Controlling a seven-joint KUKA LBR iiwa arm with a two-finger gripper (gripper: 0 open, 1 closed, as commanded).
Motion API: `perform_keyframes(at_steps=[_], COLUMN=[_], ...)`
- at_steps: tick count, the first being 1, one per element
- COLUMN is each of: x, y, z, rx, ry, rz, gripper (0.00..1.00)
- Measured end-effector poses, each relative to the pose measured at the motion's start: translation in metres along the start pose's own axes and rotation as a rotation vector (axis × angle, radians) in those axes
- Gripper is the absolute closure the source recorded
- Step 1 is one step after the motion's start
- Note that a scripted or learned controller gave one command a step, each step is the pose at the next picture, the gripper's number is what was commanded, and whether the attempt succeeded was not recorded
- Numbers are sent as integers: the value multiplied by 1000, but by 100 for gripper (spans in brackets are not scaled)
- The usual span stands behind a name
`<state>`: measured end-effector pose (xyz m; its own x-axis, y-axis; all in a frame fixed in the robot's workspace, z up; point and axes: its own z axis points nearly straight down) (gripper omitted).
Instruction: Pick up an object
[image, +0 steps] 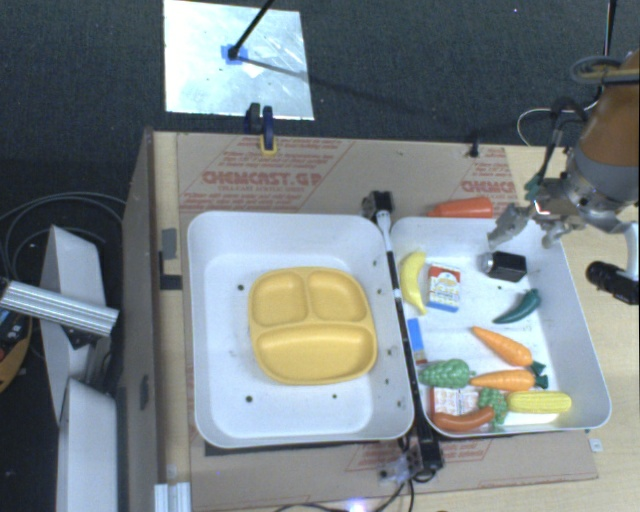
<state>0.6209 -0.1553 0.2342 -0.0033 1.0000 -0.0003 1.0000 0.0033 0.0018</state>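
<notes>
Claw: the claw (530, 228) is being held spread and released above the far edge of the right bin (590, 385), nothing between its fingers.
Likely target: a small black block (507, 265) is lying just below the claw, near the bin's far edge, apart from the other toys, so it is judged easiest to reach.
Other candidates: a banana (412, 281) and a small carton (444, 287) are lying by the bin's left wall; a green pepper (518, 307), carrots (502, 346) and corn (540, 403) are crowding the near corner.
Left bin: a yellow divided plate (310, 325) is sitting at its middle.
</notes>
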Motion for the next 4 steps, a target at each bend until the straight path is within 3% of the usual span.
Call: perform_keyframes(at_steps=[1,2,3,4], x=[-28,-52,-51,-12], y=[39,41,47,31], z=[5,39,99,117], rx=[-1,0,1,0], ry=[-1,-1,0,0], rz=[-1,2,-1,-2], gripper=[0,0,0,0])
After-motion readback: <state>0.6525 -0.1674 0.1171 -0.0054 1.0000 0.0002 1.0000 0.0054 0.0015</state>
